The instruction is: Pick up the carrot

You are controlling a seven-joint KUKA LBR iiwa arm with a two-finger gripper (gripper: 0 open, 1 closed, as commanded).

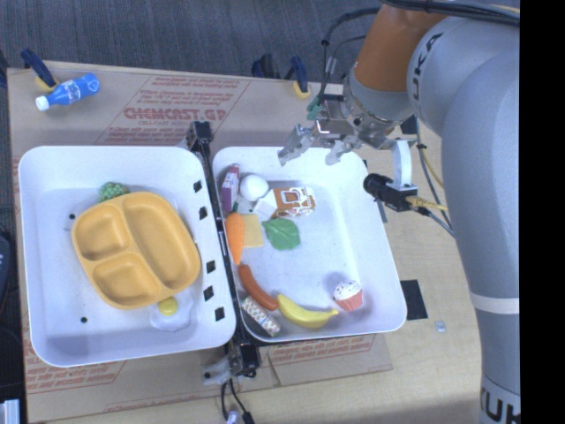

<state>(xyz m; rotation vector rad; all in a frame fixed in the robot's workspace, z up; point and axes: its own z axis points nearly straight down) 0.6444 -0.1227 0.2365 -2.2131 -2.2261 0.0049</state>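
my fingers (314, 148): spread open, gripping nothing, above far edge of right bin (381, 256)
carrot (235, 237): right bin, against its left wall, beside cheese slice (253, 231)
left bin (35, 237): yellow tray (132, 247)

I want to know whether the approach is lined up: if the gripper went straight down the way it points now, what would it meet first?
Probably the right bin's back rim or bare floor, though depth is unclear. The gripper hangs open there; the carrot lies well off, by the left wall.
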